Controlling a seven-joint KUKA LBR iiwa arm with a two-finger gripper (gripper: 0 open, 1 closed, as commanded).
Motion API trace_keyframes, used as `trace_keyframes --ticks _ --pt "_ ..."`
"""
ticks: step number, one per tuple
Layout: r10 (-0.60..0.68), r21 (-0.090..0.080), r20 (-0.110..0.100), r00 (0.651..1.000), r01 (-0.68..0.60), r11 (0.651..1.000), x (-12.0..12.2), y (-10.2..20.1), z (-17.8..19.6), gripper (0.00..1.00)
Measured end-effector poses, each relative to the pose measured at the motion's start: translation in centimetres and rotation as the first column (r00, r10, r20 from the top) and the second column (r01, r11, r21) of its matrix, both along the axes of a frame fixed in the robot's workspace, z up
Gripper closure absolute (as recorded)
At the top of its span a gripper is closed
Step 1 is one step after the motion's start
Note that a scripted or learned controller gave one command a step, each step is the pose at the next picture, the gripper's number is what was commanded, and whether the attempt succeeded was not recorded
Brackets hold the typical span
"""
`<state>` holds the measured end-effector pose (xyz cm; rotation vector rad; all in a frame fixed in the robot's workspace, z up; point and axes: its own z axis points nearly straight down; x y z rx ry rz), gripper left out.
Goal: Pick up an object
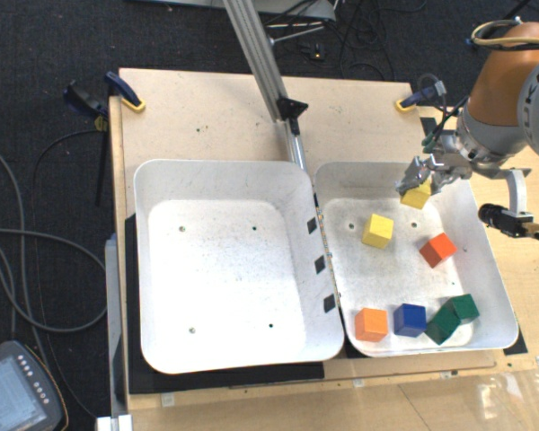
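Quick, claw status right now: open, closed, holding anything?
Claw: closed on a yellow block, lifted above the right bin.

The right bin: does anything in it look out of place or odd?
One yellow block is between the fingers of the gripper, raised above the right bin near its far wall. The other blocks lie loose on the floor, and two green blocks crowd together in the near corner. Nothing looks spilled or damaged.

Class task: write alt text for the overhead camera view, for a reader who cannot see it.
A gripper holds a yellow block above the right bin, which contains yellow, red, orange, blue and green blocks. The left bin sits beside it.
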<state>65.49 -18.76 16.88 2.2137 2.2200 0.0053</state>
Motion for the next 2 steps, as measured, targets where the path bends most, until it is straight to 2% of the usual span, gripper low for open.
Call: trace_keyframes --ticks 2 --pt "0.001 -0.001 0.002 1.0 -0.001 1.0 0.4 0.6 12.8 1.0"
